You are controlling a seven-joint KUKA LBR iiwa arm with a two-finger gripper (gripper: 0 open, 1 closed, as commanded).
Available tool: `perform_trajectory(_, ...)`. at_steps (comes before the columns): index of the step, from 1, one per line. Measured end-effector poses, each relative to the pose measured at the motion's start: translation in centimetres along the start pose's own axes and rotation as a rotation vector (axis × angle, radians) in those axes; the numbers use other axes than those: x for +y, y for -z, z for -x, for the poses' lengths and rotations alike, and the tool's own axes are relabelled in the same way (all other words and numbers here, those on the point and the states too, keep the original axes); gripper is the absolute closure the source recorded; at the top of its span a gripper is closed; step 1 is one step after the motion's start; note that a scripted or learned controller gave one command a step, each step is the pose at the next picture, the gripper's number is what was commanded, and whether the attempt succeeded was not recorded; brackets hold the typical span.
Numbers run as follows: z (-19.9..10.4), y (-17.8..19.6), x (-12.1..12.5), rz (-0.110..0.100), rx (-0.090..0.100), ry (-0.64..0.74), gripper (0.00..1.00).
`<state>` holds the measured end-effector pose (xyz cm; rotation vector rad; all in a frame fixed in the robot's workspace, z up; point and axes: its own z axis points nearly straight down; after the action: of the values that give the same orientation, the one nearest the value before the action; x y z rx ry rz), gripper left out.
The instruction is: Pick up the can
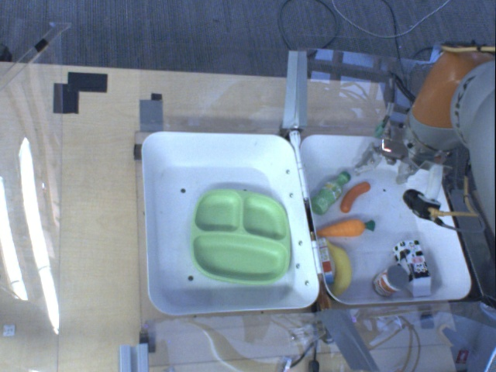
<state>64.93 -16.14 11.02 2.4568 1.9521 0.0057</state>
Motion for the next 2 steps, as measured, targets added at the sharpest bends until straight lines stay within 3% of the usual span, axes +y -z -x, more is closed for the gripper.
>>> perform_trajectory(1,0.9,-0.2,1.0,0.002,0.0,-0.139,0.0)
perform_trajectory(2,0.7,1.1,1.2,0.009,-0.001,-0.132,1.0)
